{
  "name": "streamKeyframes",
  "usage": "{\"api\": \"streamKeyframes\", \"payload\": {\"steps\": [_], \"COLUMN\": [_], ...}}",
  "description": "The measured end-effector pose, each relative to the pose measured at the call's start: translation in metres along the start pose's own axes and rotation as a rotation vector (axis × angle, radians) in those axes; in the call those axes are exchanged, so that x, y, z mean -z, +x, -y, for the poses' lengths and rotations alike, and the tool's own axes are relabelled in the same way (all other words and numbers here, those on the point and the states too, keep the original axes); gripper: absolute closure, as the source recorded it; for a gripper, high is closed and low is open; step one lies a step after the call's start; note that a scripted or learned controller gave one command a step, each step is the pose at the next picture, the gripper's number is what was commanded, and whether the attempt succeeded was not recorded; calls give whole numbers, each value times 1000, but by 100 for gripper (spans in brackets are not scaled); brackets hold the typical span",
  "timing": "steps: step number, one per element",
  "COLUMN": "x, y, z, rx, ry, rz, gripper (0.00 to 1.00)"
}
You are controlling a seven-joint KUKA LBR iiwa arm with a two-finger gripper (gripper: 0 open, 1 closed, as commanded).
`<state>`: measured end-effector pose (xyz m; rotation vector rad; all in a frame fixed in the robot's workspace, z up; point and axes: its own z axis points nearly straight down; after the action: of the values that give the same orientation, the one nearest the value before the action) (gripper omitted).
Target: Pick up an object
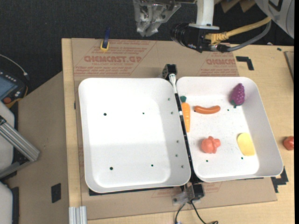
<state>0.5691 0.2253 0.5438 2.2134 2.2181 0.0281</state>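
Gripper (150, 29) seen at far edge of scene, slightly left of centre, hanging above dark floor beyond far edge of bench. Pointed downward, metallic and pale, somewhat blurred; finger state not discernible. Mounted beneath a flat plate at top of frame. White cylindrical link (204, 6) upright just to right of gripper, ending in a black collar with yellow and black cables trailing off to right.

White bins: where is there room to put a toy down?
The left white plastic bin is bare from wall to wall. The right white bin is crowded: orange toy carrot, red sausage, purple grapes, yellow lemon, pink fruit.
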Motion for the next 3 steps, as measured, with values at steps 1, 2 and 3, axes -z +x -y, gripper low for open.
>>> {"api": "streamKeyframes", "payload": {"steps": [1, 2, 3], "x": [-5, -33, -121], "y": [-30, 0, -11], "z": [88, 64, 94], "rx": [-1, 0, -4], "ry": [20, 23, 30], "rz": [6, 9, 12], "gripper": [100, 100, 100]}}
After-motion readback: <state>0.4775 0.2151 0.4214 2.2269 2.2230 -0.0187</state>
